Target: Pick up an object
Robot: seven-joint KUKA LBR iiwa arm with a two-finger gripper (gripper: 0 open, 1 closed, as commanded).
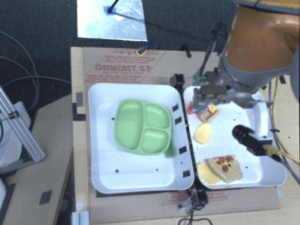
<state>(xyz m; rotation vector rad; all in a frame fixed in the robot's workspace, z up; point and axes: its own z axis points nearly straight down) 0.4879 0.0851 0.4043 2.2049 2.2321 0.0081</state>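
My gripper [202, 103] hangs low over the far left part of the right bin [267, 172], under the grey and orange arm [262, 27]. A small tan and yellow piece [211, 111] lies right below and beside it, and whether they touch cannot be made out. A red piece [190, 108] peeks out at the gripper's left. Nearer the front lie a pale yellow slice [203, 133], a yellow disc [207, 173] and a pizza slice with red toppings [226, 167].
The left bin [101, 163] holds a green divided plate [142, 126]. A black cylinder with a cable [248, 138] juts over the right bin's right side. A black divider [186, 130] separates the bins.
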